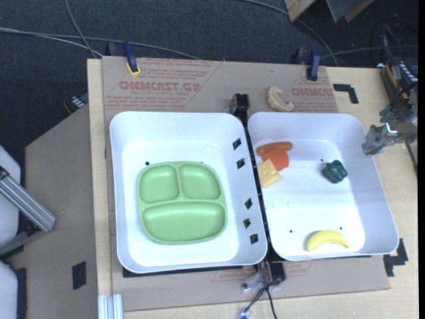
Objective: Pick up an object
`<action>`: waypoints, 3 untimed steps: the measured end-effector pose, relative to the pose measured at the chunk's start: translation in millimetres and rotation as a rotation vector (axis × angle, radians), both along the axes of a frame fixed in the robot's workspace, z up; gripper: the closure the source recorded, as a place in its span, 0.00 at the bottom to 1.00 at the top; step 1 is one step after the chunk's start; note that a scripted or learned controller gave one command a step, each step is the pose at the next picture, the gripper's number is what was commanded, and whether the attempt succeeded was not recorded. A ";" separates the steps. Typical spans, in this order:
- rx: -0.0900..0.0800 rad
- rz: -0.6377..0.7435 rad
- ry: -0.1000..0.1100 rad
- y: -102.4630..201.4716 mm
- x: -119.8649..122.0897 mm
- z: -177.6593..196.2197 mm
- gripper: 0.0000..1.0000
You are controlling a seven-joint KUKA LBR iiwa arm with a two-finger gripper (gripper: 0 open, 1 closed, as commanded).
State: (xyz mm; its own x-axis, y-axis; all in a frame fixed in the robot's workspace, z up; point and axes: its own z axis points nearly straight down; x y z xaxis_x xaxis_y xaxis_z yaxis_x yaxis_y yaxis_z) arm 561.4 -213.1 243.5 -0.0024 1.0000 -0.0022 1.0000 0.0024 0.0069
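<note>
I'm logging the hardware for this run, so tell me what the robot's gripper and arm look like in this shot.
At the right edge, above the right bin's far corner, sits the gripper: a small grey metal piece with lighter, shiny highlights. Behind it the arm is a dark cluster of black parts and cabling with a little orange showing. Finer details and markings are too small to make out.

A lab bench – clamped board, loose cables, white bins of toy food

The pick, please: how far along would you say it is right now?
Nothing looks done yet: the banana, green pepper, cheese wedge and orange pieces all lie in the right bin. The hand sits at that bin's right rim. Reaching, gripping and lifting remain.
</note>
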 end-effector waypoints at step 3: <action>0.005 0.005 0.007 165.0 20.6 -4.2 1.00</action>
